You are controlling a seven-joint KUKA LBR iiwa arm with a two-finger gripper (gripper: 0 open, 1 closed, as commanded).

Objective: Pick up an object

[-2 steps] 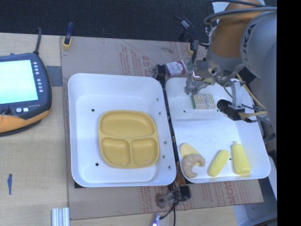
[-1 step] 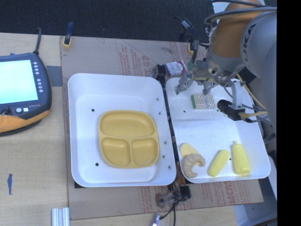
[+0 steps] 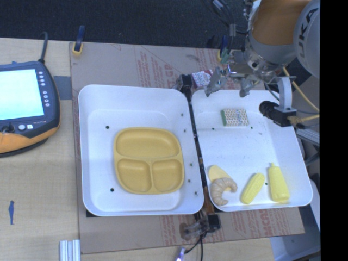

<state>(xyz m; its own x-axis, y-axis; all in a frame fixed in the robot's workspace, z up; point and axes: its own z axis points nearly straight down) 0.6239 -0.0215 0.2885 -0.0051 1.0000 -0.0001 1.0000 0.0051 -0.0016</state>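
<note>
camera view: hand (image 3: 228, 87) fingers apart over right bin's far edge; drop straight, centre on sponge (image 3: 234, 117).

The bench (image 3: 32, 200) is pale wood, with a big sheet of brown cardboard (image 3: 136, 64) laid flat on it. On the cardboard sit two shallow white bins side by side, the left bin (image 3: 95, 145) and the right bin (image 3: 283, 145), edges touching. A handheld control screen (image 3: 24, 105) lies on the bare wood off to the left.
</note>
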